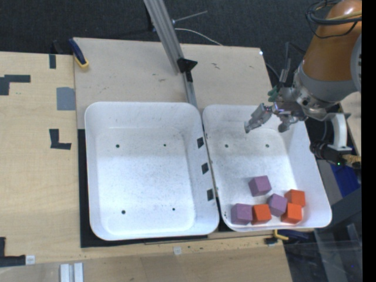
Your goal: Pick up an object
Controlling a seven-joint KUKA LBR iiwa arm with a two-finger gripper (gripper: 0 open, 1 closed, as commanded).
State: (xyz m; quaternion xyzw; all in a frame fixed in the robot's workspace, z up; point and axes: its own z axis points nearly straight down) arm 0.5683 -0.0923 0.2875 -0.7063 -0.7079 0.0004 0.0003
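Camera view had the blocks bunched at about 5 o'clock in the right bin [305, 157]: purple ones [259, 185], [277, 204], [241, 213] and orange ones [261, 213], [295, 198], [292, 214], most of them touching. Gripper [265, 117] hung up at 12 o'clock in that bin, well apart from them, fingers spread with nothing between. My worry: they're packed so tight a finger could land on a neighbor and shove the pile against the bin wall. Left bin [94, 157] sat at 9 o'clock. No readable writing or brands anywhere.

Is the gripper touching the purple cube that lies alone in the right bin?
Apart. In the camera view, bare bin floor separates the gripper from the purple cube.
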